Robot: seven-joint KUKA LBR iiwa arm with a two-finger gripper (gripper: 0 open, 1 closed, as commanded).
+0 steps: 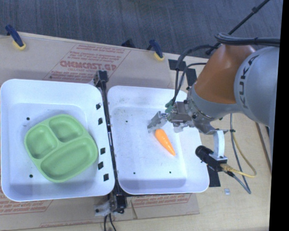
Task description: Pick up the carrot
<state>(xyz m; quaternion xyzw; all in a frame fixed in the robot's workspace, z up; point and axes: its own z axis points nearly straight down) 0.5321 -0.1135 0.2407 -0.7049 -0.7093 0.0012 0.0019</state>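
An orange carrot (165,141) lies on the floor of the right bin (131,175), pointing towards the lower right. My gripper (167,123) hovers just above its thick upper-left end. The fingers (156,121) are spread apart, one to the left and one to the right of that end. Nothing sits between them. The grey arm with its orange band reaches in from the upper right.
A green divided plate (60,147) rests in the left bin (19,95). A black clamp bar (106,130) runs between the two bins. Cables and a black connector (211,158) hang at the right bin's right rim.
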